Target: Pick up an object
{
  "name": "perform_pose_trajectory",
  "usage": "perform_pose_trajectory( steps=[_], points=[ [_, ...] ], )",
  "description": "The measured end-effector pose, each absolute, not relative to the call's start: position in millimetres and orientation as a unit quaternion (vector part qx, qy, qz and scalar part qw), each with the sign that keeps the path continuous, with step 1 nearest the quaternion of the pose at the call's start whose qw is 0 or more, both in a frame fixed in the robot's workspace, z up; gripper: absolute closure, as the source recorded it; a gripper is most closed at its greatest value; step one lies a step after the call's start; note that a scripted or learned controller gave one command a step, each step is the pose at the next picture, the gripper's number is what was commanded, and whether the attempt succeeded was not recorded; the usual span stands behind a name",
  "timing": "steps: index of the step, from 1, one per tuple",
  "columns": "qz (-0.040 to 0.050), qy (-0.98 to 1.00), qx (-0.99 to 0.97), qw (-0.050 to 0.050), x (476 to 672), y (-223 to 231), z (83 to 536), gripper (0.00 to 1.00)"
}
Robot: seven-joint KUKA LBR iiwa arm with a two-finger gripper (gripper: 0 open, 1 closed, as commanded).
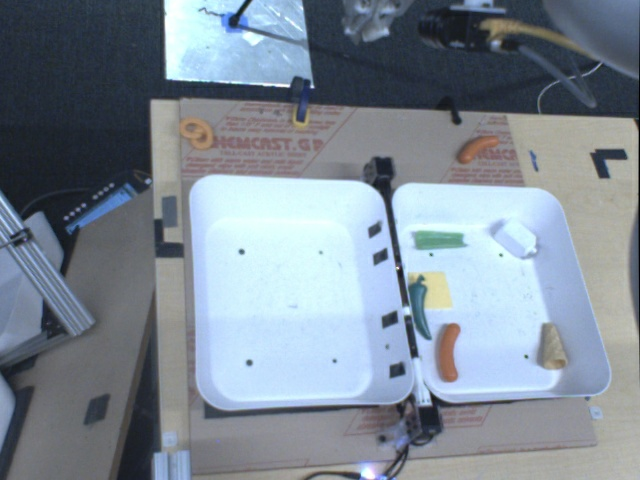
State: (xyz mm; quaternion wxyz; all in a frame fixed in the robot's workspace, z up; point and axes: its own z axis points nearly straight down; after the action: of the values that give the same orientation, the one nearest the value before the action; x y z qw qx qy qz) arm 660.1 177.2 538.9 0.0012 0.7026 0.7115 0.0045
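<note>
My gripper point(372, 8) hangs high at the top of the camera view, beyond the far edge of the bench and well away from both bins. The right bin point(575, 268) holds a light green strip point(438, 239), a white block point(515, 238), a yellow square point(434, 290), a dark green pepper point(418, 310), a red-orange sausage point(447, 352) and a tan wedge point(552, 346). None of them touches the gripper.
The left bin point(215, 228) lies beside the right one, joined by a black hinge strip point(392, 258). On the board behind the bins lie an orange sausage point(478, 149), a tan ring point(196, 133) and a yellow clamp point(300, 103). A shiny sheet point(235, 28) sits at the far left.
</note>
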Motion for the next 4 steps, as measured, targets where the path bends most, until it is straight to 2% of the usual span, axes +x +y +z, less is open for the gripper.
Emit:
perform_pose_trajectory(
  steps=[1, 2, 3, 4],
  points=[
    [-0.0045, 0.710, 0.704, -0.004, 660.5, 238, 408, 1.00],
    [0.0076, 0.710, 0.704, 0.002, 582.7, 235, 531, 1.00],
    [-0.0073, 0.707, 0.707, -0.003, 569.2, 234, 372, 1.00],
    [0.0063, 0.709, 0.705, 0.002, 537.3, 235, 483, 1.00]
  ],
)
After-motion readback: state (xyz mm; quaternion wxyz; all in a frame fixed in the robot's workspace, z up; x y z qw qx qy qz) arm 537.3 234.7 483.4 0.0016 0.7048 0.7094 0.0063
